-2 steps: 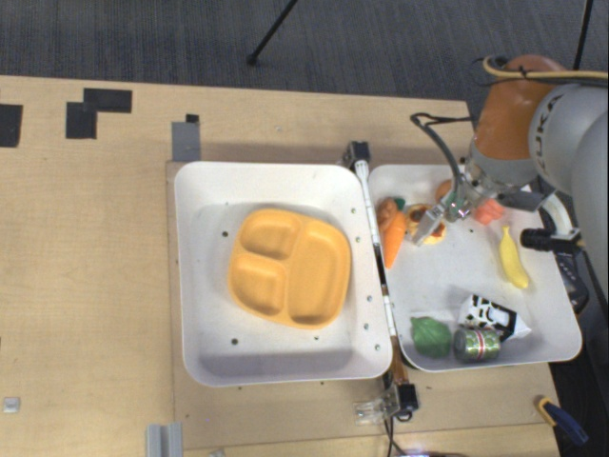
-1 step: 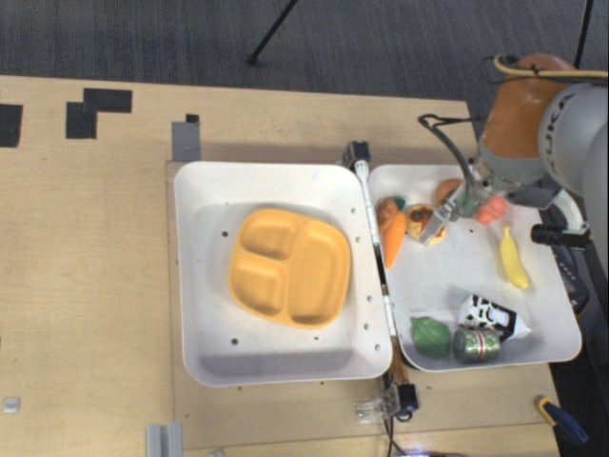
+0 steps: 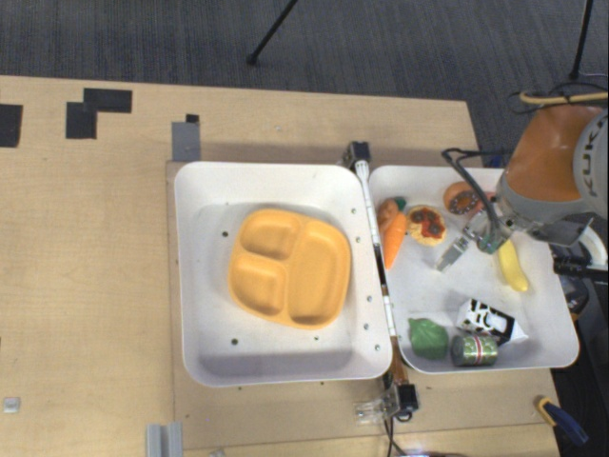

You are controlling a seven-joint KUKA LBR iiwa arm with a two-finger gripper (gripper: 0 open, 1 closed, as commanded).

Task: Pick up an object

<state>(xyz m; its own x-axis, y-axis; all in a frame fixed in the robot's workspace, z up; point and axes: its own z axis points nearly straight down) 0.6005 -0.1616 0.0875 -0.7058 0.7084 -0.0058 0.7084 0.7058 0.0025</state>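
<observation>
Claw first: we see it low over the right bin, its slim fingers slightly parted with nothing between them, reaching in from the grey arm with its orange band. Just to its right we find a yellow banana, and just to its left a small pizza slice toy and an orange carrot near the bin's left wall. Behind the claw sits a round brownish toy. Toward the near edge we see a black-and-white object, a green can touching it, and a green lump beside the can. In the left bin on the desk we see a yellow divided plate.
</observation>
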